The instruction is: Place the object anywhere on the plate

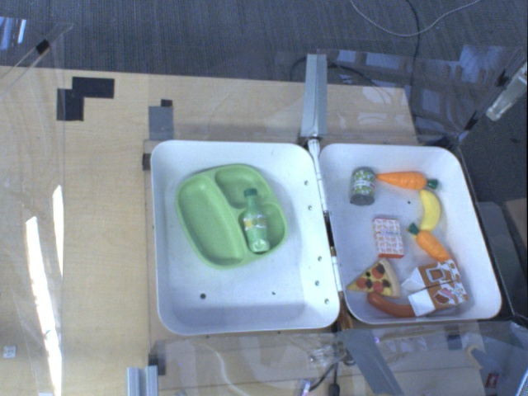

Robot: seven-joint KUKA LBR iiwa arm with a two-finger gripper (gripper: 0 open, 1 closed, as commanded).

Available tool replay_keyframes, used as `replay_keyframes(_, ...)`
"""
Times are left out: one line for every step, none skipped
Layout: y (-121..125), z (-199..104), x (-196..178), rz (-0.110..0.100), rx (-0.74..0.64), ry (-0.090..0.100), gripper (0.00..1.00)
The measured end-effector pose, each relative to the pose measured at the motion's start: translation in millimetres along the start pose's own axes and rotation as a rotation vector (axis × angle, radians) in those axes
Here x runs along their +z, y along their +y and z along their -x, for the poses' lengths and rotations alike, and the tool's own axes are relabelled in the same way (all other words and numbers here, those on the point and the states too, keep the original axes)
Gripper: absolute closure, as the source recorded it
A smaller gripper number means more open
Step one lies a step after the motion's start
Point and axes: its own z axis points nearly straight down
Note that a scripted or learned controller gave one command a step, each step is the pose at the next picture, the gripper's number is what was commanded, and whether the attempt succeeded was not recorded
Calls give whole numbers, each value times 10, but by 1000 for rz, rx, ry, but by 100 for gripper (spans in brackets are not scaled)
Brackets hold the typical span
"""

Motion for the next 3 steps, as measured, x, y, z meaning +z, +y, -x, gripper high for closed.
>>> replay_keyframes(0,0,0,0,0,0,0)
replay_keyframes(210,171,3,0,-77,0,0)
replay_keyframes(209,171,2,0,-77,0,0)
